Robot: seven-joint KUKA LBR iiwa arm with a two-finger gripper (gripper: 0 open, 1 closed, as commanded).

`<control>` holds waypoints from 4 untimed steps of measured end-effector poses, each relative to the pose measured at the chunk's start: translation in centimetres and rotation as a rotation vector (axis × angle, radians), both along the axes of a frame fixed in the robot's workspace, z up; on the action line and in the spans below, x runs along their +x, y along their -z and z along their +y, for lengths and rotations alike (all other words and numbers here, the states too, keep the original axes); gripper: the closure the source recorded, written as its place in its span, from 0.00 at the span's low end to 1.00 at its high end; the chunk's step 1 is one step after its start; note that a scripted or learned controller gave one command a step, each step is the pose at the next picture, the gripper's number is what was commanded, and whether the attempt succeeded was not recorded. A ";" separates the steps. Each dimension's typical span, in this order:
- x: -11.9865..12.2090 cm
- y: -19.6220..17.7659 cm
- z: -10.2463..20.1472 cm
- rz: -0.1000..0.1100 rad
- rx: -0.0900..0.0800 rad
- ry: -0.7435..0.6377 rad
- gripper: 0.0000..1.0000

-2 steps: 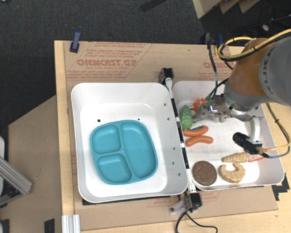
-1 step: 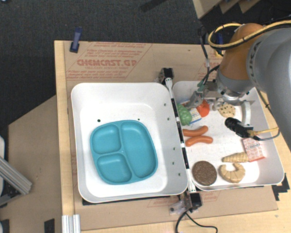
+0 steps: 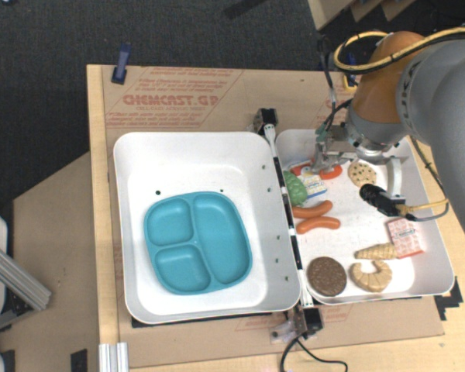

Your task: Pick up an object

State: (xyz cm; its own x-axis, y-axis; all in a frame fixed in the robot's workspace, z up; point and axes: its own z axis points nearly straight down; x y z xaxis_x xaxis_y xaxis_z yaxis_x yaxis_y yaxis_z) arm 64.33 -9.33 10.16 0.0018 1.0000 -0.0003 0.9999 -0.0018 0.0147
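Two white bins sit side by side; the left bin holds a teal divided tray. Over the right bin, the gripper hangs at the far end; how wide it stands cannot be told. Just below it lie a green toy and two sausages; the cookie sits just beside it.

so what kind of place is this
Probably a robot lab test bench: an arm over two white bins, toy food and a teal tray, on cardboard.
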 end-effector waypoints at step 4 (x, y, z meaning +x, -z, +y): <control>2.2 -0.4 -2.5 0.006 -0.001 -0.004 1.00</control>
